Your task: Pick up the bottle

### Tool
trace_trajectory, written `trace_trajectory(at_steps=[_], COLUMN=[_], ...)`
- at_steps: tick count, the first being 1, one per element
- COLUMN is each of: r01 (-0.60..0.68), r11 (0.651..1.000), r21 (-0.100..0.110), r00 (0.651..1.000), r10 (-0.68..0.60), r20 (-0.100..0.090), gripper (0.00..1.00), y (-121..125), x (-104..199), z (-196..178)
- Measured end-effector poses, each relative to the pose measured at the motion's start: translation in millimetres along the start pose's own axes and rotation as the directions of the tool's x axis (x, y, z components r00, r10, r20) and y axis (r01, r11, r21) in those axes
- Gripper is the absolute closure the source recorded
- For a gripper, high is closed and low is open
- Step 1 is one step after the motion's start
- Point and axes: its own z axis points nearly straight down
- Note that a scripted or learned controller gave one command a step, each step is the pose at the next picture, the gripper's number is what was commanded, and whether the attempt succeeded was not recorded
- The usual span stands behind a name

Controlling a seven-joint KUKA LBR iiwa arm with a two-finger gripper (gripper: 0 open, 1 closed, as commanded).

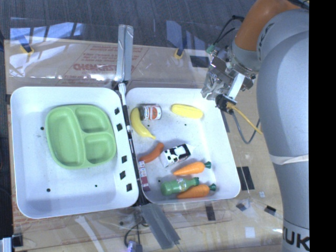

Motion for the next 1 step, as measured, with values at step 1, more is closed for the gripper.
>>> trace_trajectory(at_steps=[1], r01=[-0.151], r11=[0.989], r21=[0.013], r00=[0.989], r10=[0.15], r20=[0.009], gripper=[1.0], y=[-15.1], x=[-21.7], z=[1.1])
